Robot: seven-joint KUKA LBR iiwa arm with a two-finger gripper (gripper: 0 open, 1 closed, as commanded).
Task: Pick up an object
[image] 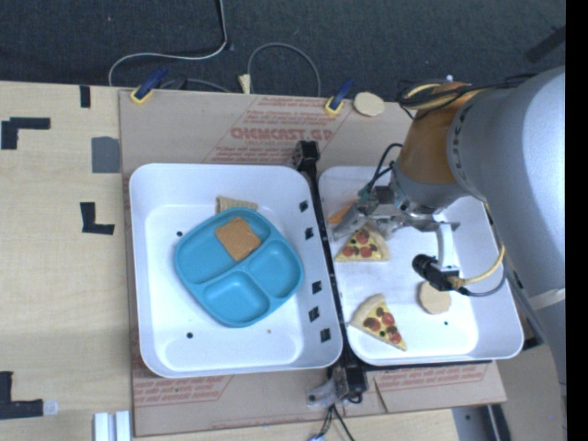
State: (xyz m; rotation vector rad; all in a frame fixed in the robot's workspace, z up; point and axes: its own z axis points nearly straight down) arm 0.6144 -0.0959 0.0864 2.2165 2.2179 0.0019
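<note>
The right bin (491, 333) holds two toy pizza slices: one (364, 246) near its left wall and one (381, 322) toward the front. A round beige disc (435, 299) lies to the right of them, and a small orange piece (339, 216) sits by the divider. My gripper (369, 215) hangs low over the upper left part of this bin, just behind the upper pizza slice and right of the orange piece. The arm's orange band (430, 150) rises behind it. The gripper's metal parts blur together from this angle.
The left bin (147, 274) carries a blue compartment plate (241, 274) with a brown toast square (239, 238) on it; a second toast piece (235, 204) peeks out behind the plate. Another beige disc (368, 105) lies on the cardboard behind the bins. A black divider (317, 246) separates the bins.
</note>
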